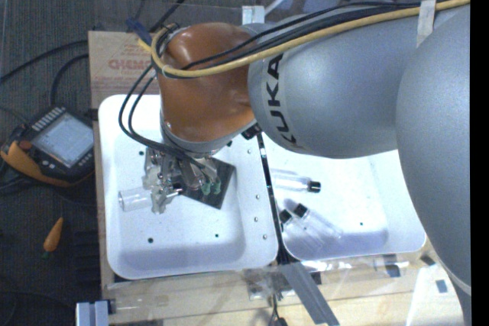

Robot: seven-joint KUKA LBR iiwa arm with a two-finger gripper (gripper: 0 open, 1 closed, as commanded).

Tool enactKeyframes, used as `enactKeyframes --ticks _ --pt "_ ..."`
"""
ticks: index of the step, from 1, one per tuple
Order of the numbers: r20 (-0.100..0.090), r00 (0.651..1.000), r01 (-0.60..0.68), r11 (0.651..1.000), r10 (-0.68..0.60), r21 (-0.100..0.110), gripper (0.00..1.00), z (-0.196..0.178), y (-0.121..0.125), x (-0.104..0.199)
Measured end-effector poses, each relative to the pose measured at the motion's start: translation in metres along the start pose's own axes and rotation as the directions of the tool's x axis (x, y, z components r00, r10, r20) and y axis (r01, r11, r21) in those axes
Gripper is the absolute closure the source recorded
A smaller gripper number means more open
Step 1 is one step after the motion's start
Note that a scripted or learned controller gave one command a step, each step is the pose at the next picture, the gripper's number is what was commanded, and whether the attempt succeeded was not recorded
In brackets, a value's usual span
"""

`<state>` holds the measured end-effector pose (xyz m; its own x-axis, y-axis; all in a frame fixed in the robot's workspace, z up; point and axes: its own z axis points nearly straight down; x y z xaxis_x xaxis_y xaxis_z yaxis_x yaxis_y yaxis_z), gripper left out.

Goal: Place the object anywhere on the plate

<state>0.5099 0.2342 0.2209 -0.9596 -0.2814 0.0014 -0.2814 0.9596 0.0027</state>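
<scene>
The arm (321,88) reaches over the left bin (122,164), its pincer (164,183) low above the bin floor, right beside a dark plate (216,187). A clear vial (134,199) lies at the pincer's tips — whether it is clamped, I cannot tell. The right bin (382,233) holds two clear black-capped tubes (302,214).

Handheld controller (63,143) and perhaps an orange carrot (52,235)
</scene>
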Motion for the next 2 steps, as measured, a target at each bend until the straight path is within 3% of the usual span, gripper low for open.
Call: enactKeyframes --ticks 1,2 --pt "0.005 1.000 -0.005 1.000 0.005 0.003 1.00 -0.109 -0.021 -0.068" --pt "0.005 0.930 0.369 0.930 -0.369 0.001 1.00 -0.104 -0.045 -0.152"
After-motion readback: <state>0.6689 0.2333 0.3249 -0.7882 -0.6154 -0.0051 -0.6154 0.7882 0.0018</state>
